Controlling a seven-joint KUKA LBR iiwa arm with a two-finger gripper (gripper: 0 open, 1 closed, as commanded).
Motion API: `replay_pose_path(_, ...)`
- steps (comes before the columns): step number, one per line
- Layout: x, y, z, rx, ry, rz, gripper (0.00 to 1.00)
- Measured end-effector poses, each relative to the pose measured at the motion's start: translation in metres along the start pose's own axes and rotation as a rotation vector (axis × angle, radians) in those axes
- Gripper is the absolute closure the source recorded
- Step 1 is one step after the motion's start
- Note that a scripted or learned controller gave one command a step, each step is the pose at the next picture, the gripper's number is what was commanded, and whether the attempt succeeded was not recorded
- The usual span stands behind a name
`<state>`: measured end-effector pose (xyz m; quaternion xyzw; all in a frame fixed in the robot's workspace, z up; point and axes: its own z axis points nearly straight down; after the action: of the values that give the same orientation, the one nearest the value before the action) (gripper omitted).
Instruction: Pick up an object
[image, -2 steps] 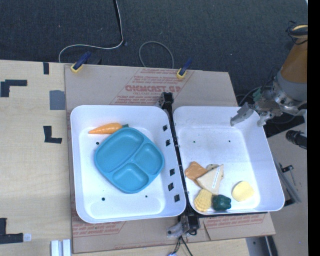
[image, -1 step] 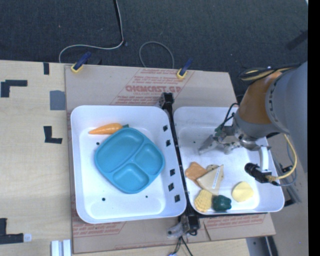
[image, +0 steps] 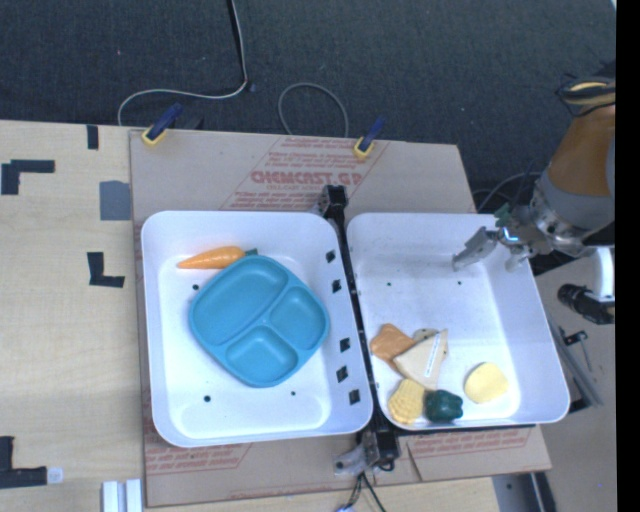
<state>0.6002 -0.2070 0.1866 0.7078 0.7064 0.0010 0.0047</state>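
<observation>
My pincer (image: 487, 247) hangs at the upper right of the frame, over the far right corner of the right-hand shallow white plastic bin (image: 400, 245). Its two grey fingers (image: 468, 252) look spread apart with nothing between them, though at this angle I can only half trust the gap. My grey arm with its orange band (image: 583, 150) comes in from the right edge.

The things to pick lie clustered at the lower part of that same bin, well apart from my pincer. A tan wedge-shaped toy bread slice (image: 388, 342) touches a pale cream triangular piece (image: 427, 356). Just below them sits a yellow ridged corn-like block (image: 406, 401), and beside it a dark green rounded lump (image: 443, 405). A pale yellow rounded block (image: 485, 382) rests to the right, near the bin's lower right corner.

In the left-hand white bin (image: 160, 300), a blue plastic divided tray (image: 259, 319) lies tilted in the middle, with an orange toy carrot (image: 211, 258) just beside its upper left edge. Both bins stand on a brown cardboard sheet (image: 290, 175) on the light wooden counter (image: 60, 300).
</observation>
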Motion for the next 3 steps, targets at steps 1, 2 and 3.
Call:
replay_pose_path(1,0.052,0.051,0.105,0.005,0.003,-0.008,0.0)
replay_pose_path(2,0.111,0.033,0.1,0.006,0.004,-0.007,0.0)
replay_pose_path(3,0.109,0.068,0.101,0.01,0.004,-0.006,0.0)
